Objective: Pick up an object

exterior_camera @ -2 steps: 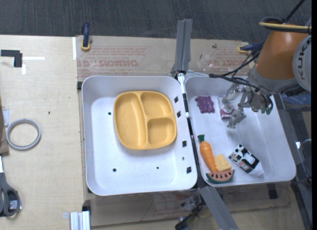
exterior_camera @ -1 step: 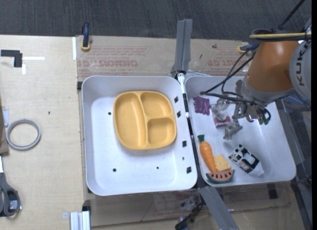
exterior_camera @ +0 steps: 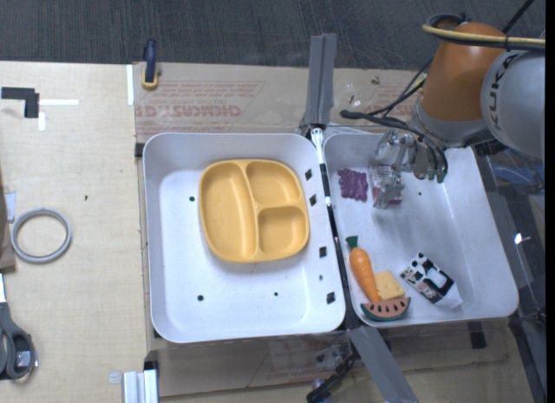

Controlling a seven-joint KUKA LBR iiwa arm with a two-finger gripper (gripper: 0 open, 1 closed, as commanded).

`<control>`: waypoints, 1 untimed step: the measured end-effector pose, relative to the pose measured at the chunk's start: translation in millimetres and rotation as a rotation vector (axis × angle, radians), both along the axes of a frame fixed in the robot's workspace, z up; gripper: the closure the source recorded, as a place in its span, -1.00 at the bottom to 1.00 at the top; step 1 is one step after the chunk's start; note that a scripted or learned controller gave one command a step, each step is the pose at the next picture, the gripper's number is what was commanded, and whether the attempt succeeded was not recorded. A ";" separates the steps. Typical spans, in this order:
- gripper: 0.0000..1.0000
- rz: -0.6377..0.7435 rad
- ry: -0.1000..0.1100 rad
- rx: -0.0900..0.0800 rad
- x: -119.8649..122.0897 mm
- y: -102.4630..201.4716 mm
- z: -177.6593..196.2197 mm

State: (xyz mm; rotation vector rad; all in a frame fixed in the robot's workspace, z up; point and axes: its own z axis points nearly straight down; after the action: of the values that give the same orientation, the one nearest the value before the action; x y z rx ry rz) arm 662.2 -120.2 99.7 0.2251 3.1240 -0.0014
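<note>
Claw (exterior_camera: pixel 388 195) hangs low just right of the grapes (exterior_camera: pixel 353 184), likely lining up a grab (whether spread or pinching, I cannot tell); carrot (exterior_camera: pixel 363 273) lies nearer.

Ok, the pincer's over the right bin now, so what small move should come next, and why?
Probably a short shift toward the purple grapes, then straight down. The pincer hangs in the right bin just beside the grapes, with nothing visibly between its tips, and they are the closest item. The carrot, cheese and watermelon slice lie bunched at the near end.
</note>
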 end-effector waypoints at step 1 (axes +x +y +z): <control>-1.00 -0.426 -0.010 0.005 -21.9 -2.4 0.3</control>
State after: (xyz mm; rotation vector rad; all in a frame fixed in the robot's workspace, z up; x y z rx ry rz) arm 640.3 -122.6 100.0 0.8781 2.9974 0.0041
